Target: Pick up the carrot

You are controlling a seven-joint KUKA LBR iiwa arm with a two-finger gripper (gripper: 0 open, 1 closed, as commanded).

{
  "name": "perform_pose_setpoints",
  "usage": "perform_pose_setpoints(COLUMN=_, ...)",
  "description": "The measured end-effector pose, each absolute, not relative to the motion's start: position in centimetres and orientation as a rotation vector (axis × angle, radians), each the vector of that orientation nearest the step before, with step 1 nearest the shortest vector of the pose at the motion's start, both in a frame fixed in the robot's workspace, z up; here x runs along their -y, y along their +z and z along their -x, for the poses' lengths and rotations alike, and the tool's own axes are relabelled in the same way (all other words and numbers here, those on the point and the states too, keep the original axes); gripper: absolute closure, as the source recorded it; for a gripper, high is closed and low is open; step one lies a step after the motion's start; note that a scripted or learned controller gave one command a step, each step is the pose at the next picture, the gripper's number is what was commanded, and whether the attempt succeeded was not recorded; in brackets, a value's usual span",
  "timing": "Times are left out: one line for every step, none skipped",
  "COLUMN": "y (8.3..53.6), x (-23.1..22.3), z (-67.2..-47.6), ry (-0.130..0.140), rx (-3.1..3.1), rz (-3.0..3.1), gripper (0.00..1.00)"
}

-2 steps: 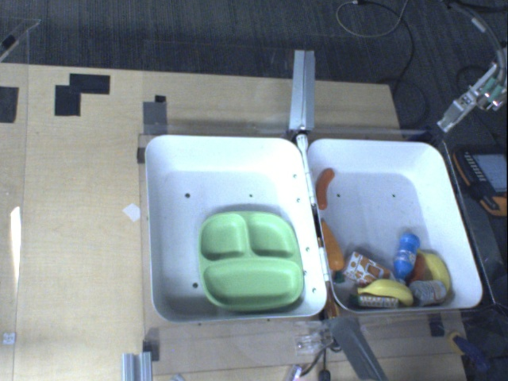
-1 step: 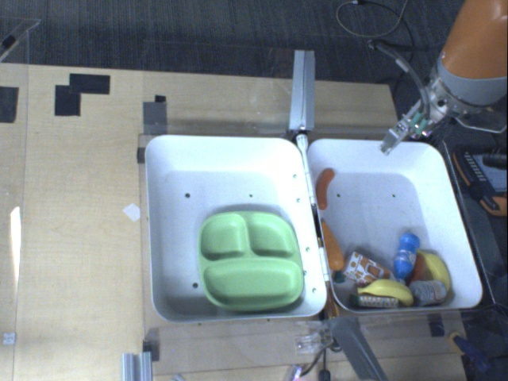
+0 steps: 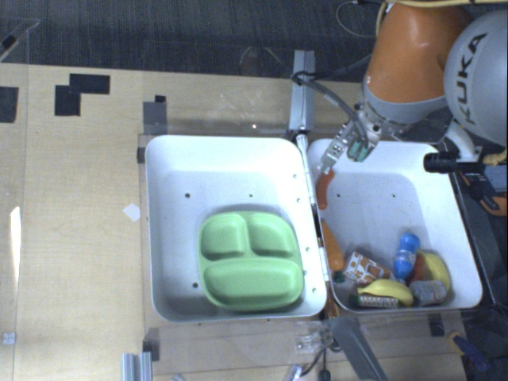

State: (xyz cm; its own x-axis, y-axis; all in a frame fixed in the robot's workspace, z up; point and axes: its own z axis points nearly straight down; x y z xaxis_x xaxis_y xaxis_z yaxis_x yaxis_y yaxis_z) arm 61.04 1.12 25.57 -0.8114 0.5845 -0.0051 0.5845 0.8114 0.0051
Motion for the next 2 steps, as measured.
perform_pose_setpoints(y=21.0, x=2.5, z=-58.2, ry=0.003, rx=-3.106, rz=-0.419, gripper=1.00)
perform_pose_setpoints(y=21.5, x=11.1, z=-66.1, ry=0.001, rx=-3.116, rz=-0.301, gripper=1.00)
